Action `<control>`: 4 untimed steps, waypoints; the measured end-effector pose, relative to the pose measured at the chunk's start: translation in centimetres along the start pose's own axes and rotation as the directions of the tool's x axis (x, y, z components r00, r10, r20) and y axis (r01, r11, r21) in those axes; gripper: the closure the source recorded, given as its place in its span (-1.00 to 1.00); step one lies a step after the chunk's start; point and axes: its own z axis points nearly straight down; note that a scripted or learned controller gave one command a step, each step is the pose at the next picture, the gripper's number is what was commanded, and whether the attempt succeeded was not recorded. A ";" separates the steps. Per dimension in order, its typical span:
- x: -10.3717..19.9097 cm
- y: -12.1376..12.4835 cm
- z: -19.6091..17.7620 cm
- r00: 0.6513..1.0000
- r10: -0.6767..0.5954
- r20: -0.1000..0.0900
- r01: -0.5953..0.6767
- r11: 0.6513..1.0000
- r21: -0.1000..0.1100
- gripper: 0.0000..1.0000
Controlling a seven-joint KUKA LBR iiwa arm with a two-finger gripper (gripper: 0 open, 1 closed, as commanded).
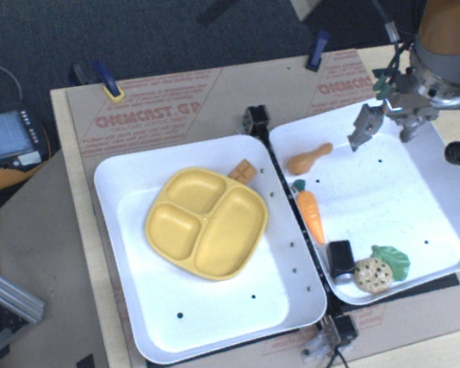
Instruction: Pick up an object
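My tool (384, 123) hangs over the right bin's (444, 213) far edge, fingers spread, gripping nothing. The toy drumstick (308, 159) lies just beside it near the far left corner. The carrot (310, 217) hugs the left wall. A black block (340, 257) partly hides beside the cookie (371, 275), which overlaps something green (395, 259).

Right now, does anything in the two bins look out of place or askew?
The yellow divided plate lies turned at an angle in the left bin, with a small brown block at its upper edge. Nothing looks spilled or broken.
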 end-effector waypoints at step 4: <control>0.3 -0.8 16.4 1.000 0.001 0.005 -0.001 1.000 -0.015 1.00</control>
